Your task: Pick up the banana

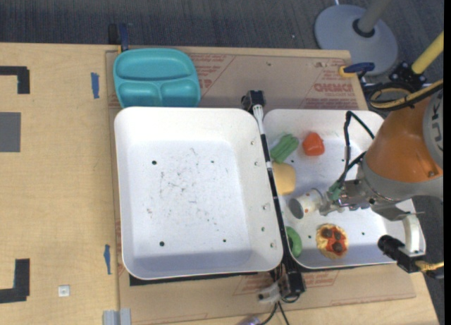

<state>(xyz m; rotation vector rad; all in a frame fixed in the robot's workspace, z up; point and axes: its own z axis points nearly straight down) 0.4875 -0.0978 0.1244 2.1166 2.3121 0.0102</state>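
The banana (283, 178) is a pale yellow piece lying against the left wall of the right bin (366, 256). My gripper (332, 199) is low in the middle of that bin, to the right of and a little below the banana, apart from it. Its tip sits next to a small grey and white cylinder (304, 203). The orange-banded wrist (398, 154) hides the bin's right side.
The right bin also holds a green piece (284, 146), a red-orange piece (313, 144), a small green item (294, 242) and a pizza-like toy (332, 239). The left bin (141, 133) lies beside it. A teal tray (156, 77) sits behind the left bin.
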